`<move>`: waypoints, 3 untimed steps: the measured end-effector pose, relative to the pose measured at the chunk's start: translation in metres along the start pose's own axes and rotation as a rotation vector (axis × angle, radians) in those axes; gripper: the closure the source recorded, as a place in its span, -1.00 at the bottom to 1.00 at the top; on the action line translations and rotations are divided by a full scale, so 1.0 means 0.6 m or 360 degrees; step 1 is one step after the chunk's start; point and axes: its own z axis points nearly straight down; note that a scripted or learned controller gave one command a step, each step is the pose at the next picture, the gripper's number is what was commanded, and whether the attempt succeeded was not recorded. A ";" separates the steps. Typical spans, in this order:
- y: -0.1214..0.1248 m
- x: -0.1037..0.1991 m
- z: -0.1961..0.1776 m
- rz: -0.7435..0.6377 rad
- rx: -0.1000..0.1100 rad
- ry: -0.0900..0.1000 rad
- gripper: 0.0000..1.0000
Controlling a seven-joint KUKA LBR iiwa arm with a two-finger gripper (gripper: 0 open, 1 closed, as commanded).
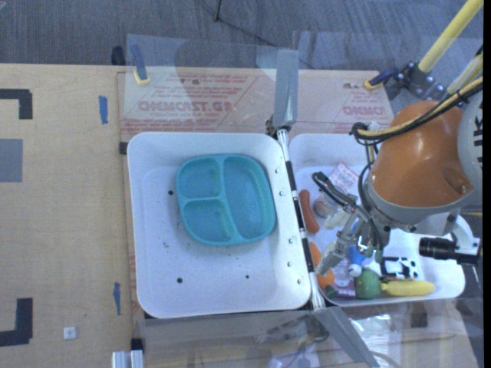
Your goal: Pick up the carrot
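I see the arm (422,159) coming in from the right of the camera view, its orange band bulking large over the grey wrist below it. The wrist angles down and to the left, ending in the gripper (337,257), which points low and leftward. I cannot make out how its jaws stand from this slant.

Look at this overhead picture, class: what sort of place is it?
Probably a robotics lab test bench. A grey and orange robot arm reaches over two white bins, one holding a blue divided plate, the other small toy foods, with tape marks on the wooden bench.
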 end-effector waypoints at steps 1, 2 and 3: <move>0.007 -0.089 -0.005 0.0033 -0.0003 -0.0006 -1.00; 0.038 0.012 0.000 -0.0173 0.0000 0.0000 -1.00; -0.035 -0.018 -0.001 -0.0380 0.0000 -0.0001 -1.00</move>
